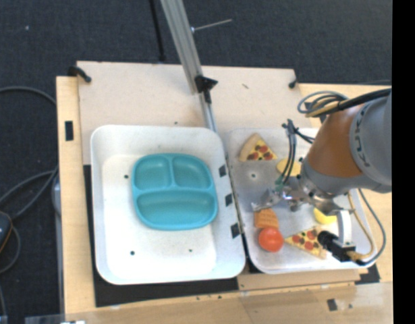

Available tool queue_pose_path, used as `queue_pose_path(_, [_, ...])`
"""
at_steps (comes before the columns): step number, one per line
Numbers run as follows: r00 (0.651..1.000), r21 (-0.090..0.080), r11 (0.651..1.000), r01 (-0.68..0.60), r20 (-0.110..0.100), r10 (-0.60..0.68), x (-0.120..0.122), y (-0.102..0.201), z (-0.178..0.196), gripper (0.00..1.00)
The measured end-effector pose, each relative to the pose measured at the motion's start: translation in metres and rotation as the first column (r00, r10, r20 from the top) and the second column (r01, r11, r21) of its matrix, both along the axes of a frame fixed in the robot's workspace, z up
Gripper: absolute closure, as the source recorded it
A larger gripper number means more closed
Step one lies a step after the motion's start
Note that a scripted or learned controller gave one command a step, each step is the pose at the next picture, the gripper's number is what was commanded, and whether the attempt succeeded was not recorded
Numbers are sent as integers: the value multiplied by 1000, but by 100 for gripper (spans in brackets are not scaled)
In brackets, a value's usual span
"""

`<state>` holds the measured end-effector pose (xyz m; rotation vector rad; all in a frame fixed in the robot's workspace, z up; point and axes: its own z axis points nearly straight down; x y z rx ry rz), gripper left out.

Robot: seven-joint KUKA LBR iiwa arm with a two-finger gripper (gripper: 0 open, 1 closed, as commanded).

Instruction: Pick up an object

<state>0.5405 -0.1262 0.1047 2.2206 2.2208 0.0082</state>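
Observation:
My gripper [283, 198] hangs low over the middle of the right bin [251, 181], with the orange-banded wrist [335, 147] above it. Just below it lies a small orange block [266, 217], close to the gripper; contact cannot be judged. A red tomato [270, 239] sits in front of the block. One pizza slice [256, 149] lies at the bin's far side, another pizza slice [307, 241] near its front edge. A yellow piece [324, 214] shows under the arm, and a second yellow piece [289, 168] peeks out beside the wrist.
The left bin [113, 248] holds a teal divided plate [173, 190]. A slanted metal post [187, 42] rises behind the bins. Cables [315, 103] loop around the arm on the right.

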Motion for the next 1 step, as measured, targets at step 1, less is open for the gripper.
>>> queue_pose_path(1, [1000,-2,1000,4,8,-4,2,-2,13,100])
